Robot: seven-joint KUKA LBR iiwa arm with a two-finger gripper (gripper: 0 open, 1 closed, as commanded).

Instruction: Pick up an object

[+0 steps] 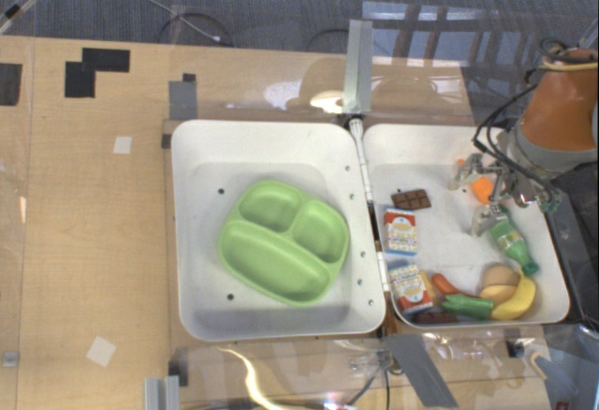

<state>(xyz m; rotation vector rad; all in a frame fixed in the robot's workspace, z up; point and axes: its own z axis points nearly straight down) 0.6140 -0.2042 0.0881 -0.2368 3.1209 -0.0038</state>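
hand [487, 197] hangs open around an orange piece [481, 188] near the right bin's [440, 141] far right wall; bare floor lies leftward.

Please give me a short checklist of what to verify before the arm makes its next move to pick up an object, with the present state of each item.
1. Objects available in the right bin: ok; green bottle, banana, chocolate piece, cartons.
2. Gripper is over the right bin: ok.
3. Something held between the fingers: cannot tell; an orange item sits by the gripper.
4. Green bottle lies free of its neighbours: ok.
5. Green divided plate lies in the left bin, away from the gripper: ok.
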